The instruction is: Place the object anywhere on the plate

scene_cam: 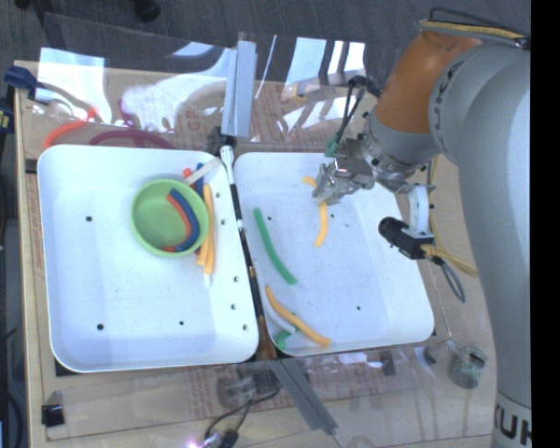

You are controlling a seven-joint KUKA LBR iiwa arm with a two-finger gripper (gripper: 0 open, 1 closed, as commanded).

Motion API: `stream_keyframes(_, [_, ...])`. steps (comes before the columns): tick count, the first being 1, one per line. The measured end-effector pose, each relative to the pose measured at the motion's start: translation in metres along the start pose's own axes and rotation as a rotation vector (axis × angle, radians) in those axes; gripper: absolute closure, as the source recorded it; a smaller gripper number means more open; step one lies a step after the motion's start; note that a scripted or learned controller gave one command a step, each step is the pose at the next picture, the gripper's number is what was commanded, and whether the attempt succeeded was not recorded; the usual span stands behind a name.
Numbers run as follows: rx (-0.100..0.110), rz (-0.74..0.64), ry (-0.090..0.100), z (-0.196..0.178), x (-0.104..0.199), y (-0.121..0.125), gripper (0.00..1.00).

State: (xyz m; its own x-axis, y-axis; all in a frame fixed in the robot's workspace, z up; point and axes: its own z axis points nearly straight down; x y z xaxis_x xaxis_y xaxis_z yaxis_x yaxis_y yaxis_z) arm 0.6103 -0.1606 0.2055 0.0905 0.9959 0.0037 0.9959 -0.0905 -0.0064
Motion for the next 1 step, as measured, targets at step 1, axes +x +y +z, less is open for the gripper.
stream_keyframes(1, [0.000, 0.000, 0.000, -0.0002, -0.0002, 0.0000, 0.00])
